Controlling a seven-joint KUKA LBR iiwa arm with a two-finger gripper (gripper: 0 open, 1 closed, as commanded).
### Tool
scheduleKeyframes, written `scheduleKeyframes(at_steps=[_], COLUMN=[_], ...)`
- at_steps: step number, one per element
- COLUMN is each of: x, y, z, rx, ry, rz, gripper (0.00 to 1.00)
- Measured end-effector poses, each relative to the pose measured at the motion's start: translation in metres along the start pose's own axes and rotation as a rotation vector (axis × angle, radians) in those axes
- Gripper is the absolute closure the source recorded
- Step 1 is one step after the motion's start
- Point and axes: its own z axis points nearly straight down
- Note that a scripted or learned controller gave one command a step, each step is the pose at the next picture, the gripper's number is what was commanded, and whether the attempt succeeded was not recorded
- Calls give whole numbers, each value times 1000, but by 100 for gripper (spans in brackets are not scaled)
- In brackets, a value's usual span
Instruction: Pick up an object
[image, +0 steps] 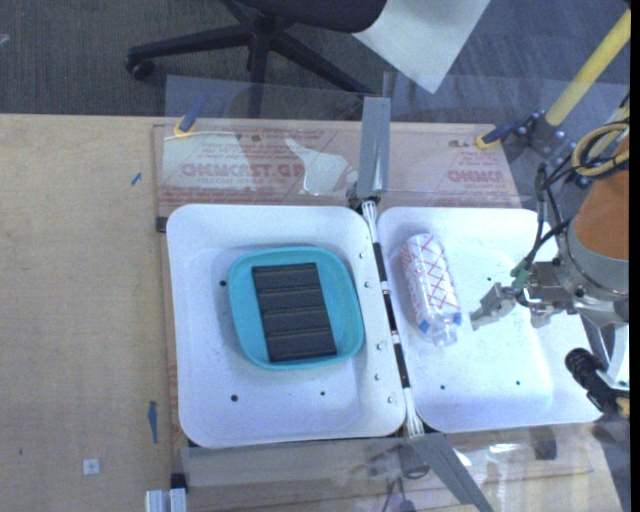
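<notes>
Two shallow white bins sat side by side on the wooden bench (70, 300), the largest things in view, with the left bin (200, 400) well away from the jaws and the right bin (500, 390) lying directly beneath them. The grey arm (605, 250), its orange band showing above the wrist, reached in over the right bin's far side, and the jaws (492, 305) hung at its tip, pointing toward the divider between the bins. In the left bin, far across the divider from the jaws, rested a teal square dish (240, 330) with rounded corners, and a dark ribbed block (293, 312) lay flat inside that dish, filling most of its floor. Much nearer, just beside the jaws on their divider side, lay a clear plastic bottle (428, 285) with a white label crossed by red lines; it rested on its side on the floor of the right bin, its long axis running roughly along the divider, and its cap end came closest to the jaws. A narrow gap of bare white floor showed between the bottle and the fingertips, so nothing was pinched between them. The fingers appeared as a small grey wedge, and whether they were spread or pressed together could not be told at this distance and angle.
</notes>
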Motion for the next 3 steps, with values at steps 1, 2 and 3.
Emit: scheduleKeyframes(at_steps=[1,2,3], x=[12,-6,-5], y=[78,93,95], z=[37,112,114], rx=[-4,-52,-64], ry=[-2,-6,-17], rz=[90,-1,-202], gripper=[0,0,0])
